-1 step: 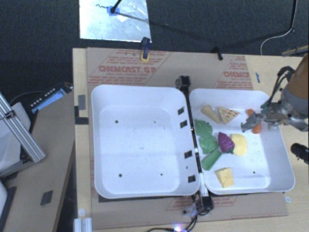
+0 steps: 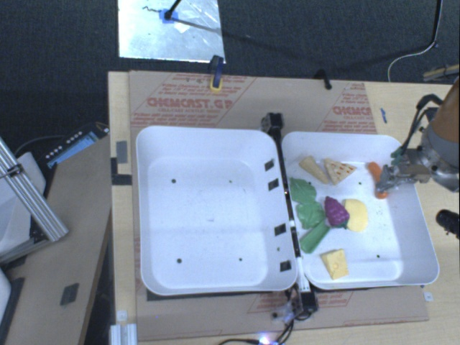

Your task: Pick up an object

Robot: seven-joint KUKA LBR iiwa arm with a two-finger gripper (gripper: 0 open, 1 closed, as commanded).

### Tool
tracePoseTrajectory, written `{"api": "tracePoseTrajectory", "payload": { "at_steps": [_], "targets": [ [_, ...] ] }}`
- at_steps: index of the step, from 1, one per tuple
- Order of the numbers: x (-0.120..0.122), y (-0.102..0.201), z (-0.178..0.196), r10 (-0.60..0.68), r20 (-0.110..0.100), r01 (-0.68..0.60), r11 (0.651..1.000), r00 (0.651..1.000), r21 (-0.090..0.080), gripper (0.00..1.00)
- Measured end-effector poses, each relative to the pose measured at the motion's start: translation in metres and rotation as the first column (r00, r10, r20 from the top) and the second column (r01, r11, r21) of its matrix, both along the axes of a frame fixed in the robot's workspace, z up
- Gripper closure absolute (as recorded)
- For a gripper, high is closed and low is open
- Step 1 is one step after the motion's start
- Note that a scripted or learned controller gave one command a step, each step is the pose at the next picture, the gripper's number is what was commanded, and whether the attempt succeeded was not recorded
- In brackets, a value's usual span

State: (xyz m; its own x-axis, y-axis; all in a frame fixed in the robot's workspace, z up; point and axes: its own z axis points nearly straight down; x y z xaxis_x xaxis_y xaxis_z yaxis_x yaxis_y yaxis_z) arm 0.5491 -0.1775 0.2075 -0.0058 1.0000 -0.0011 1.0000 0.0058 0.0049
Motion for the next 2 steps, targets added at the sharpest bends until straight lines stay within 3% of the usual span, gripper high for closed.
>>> {"api": "tracePoseTrajectory", "payload": {
  "at_steps": [1,2],
  "targets": [
    [0.034,0.087,0.048,0.008,0.004,-0.008,1.0,1.0,0.003,1.0],
    [0.061,0.174,0.149,0.008,0.01,-0.008,1.0,1.0,0.002,1.0]
  ]
}}
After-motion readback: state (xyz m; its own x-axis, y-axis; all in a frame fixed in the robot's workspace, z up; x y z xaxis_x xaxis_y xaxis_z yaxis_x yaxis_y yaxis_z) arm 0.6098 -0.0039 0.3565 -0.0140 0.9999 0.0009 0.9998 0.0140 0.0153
